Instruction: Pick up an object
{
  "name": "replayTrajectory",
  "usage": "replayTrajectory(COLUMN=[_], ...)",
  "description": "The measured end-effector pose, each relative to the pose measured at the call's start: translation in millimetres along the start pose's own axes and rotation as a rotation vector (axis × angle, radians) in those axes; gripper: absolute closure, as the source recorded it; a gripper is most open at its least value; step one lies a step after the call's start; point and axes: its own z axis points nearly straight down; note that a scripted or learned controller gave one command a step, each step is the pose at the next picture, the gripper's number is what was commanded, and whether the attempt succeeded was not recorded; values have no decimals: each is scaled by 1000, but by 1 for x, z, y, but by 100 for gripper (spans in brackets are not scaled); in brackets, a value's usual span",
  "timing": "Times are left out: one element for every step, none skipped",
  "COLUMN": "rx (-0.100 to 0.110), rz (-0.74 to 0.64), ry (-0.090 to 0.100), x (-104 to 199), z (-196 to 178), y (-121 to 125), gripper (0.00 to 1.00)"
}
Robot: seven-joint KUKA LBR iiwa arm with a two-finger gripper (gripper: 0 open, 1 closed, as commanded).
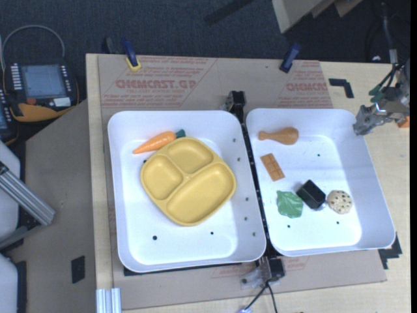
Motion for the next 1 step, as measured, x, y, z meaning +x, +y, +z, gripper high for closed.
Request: replayTrajectory(rx=[4], rz=[0], ry=[1], x=[0], z=[-20], y=[1], gripper=[100])
